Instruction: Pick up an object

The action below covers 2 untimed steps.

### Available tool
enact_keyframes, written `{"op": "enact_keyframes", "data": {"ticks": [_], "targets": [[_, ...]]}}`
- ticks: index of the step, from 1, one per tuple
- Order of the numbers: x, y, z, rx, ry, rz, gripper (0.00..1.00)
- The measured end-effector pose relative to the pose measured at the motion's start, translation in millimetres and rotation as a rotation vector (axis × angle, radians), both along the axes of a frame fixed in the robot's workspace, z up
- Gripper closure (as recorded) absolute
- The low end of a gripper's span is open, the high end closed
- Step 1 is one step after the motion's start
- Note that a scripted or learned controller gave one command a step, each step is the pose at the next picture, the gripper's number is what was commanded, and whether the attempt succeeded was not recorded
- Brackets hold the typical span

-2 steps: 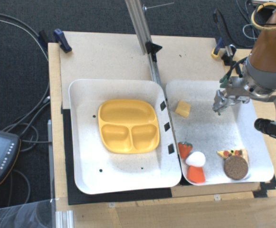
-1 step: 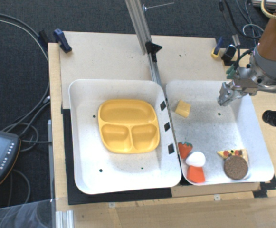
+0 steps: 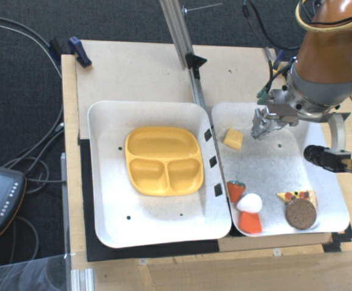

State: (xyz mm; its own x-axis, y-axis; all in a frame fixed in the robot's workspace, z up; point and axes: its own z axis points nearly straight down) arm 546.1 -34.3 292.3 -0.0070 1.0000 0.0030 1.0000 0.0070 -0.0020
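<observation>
- Two white bins: left bin (image 3: pixel 103 162) bears a yellow divided plate (image 3: pixel 163 160).
- Gripper (image 3: pixel 260 128) hovers in right bin (image 3: pixel 327 180) near a cheese cube (image 3: pixel 233 139); whether its claw is apart or together, I cannot tell.

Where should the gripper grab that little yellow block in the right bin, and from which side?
Probably straight down from above, closing across the yellow block's two flat side faces at mid-height. It sits alone on the right bin's floor with bare space around it, though the divider wall is close on its left, so the fingers are better placed on the near and far faces. The gripper hangs just right of it.
</observation>
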Motion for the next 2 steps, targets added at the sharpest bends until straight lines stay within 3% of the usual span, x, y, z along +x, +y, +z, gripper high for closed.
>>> {"op": "enact_keyframes", "data": {"ticks": [2], "targets": [[-4,103,-12,-0.001,0.002,-0.002,1.00]]}}
